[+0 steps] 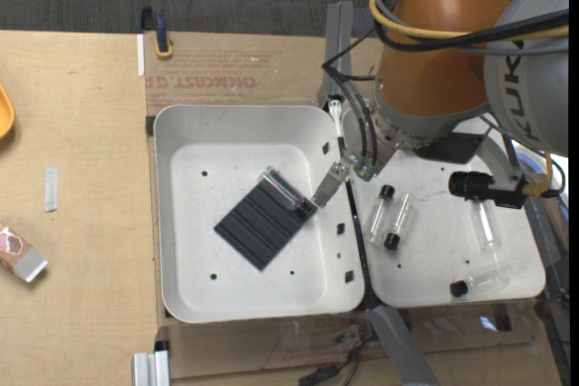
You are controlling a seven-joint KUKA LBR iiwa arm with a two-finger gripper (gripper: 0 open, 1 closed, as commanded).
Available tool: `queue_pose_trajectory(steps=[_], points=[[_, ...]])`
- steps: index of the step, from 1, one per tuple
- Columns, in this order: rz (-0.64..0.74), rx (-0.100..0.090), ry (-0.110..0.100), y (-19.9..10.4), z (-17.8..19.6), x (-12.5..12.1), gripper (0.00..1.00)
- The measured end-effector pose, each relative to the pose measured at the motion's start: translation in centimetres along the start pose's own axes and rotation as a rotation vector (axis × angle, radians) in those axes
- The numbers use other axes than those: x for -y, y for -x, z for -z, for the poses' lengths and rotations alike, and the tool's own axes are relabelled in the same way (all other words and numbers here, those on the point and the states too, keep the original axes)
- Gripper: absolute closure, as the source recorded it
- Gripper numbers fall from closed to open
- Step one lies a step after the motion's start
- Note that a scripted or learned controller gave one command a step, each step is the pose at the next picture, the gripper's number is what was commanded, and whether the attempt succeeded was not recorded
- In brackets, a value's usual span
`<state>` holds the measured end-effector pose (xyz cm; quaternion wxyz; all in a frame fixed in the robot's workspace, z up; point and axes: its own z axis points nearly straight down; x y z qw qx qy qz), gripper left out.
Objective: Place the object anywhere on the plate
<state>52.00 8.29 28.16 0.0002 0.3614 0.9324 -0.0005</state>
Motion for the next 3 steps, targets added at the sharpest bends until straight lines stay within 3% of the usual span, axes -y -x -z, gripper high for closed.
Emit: queue_pose_trajectory(steps=[1,2,3], points=[[-0.001,0.000,0.000,0.0,0.0,0.0,0.00],[0.109,0.001,0.000,2.5,-3.0,-9.3,0.00],[0.509,0.002,0.002,5.1,-4.4,-12.4,0.00]])
